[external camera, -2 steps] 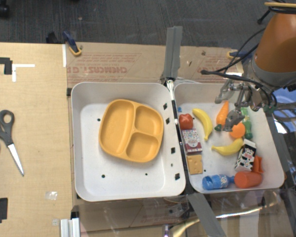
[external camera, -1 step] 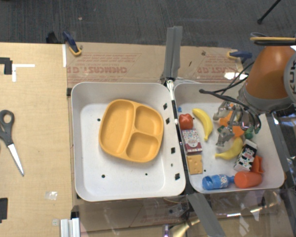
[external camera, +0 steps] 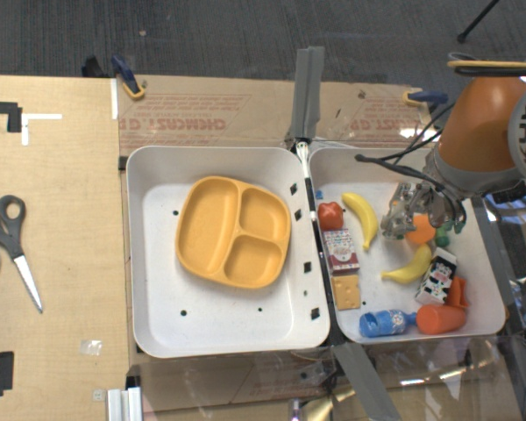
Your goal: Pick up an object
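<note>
The arm's glossy orange band bulges in from the right, and below it the metal gripper (external camera: 403, 213) hangs over the right bin (external camera: 486, 261), its silvery linkages bunched low among the toys. I cannot tell from here whether it is clenched or released, or whether anything sits in it. Just beside it lies a small round orange thing (external camera: 421, 231), partly hidden behind the metal.

The right bin is a shallow white plastic tray with rounded corners, crowded with small pieces. A curved yellow banana (external camera: 361, 217) lies near its middle, and a second banana (external camera: 409, 266) curls below the gripper. A smooth red pepper-like lump (external camera: 330, 215) rests by the left wall, above a small printed carton (external camera: 340, 251) and a square tan cracker (external camera: 347, 293). Along the front edge lies a blue can (external camera: 384, 323) on its side, next to a stubby orange carrot shape (external camera: 440, 318). A black-and-white milk carton (external camera: 437, 277) leans just above the carrot.

The left bin (external camera: 149, 261) holds a matte yellow divided plate (external camera: 233, 232) with three compartments and soft, rounded edges.

Out on the pale wooden bench top (external camera: 53, 191) a pair of grey-handled scissors (external camera: 16, 244) lies well apart from both bins.
</note>
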Tool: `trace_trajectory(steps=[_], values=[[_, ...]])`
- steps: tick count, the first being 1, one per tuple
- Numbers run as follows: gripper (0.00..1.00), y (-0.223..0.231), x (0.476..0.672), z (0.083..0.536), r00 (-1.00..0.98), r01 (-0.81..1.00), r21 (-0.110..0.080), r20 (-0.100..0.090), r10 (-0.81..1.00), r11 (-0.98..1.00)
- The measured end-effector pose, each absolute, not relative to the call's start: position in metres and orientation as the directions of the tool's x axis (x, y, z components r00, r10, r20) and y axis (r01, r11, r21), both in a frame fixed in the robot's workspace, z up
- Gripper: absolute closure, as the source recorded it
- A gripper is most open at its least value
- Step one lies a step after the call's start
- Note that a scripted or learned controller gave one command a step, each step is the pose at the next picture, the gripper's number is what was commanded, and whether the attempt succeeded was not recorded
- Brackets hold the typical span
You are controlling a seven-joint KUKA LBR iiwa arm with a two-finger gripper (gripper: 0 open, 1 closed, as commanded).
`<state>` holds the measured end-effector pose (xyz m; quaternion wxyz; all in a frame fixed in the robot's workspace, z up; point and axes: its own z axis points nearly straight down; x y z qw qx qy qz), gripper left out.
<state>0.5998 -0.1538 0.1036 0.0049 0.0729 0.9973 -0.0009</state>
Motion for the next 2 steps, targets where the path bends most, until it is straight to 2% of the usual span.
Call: trace_trajectory(steps=[1, 2], values=[[0.00, -0.154, 0.600, 0.104, -0.989, 0.145, -0.001, -0.010, 0.145, 0.989], [1.00, -0.153, 0.601, 0.114, -0.990, 0.142, -0.002, -0.015, 0.142, 0.990]])
